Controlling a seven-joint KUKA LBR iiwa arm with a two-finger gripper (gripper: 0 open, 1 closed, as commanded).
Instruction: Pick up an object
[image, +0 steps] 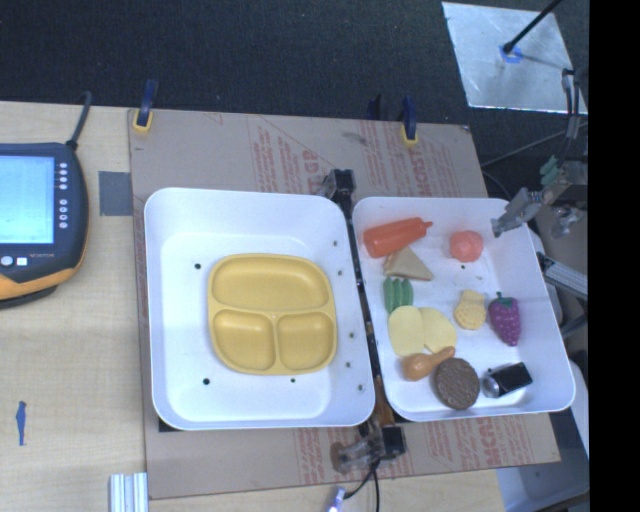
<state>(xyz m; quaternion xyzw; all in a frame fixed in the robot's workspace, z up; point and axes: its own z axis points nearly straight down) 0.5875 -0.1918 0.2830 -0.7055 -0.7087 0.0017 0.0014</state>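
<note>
Two shallow white bins on the cardboard-covered bench (300, 150). Left bin (170, 300): a yellow three-compartment plastic tray (272, 312). Right bin (545, 330): an orange toy bottle (395, 235), pink ball (466, 245), green pepper (398, 293), purple grape bunch (505, 318) and brown round cookie (457, 383), well apart. The grey claw (518, 212) hangs at the right bin's far right corner; whether spread or pressed together cannot be told.

One fixed camera looks down at a slant over both white bins (160, 300).
</note>
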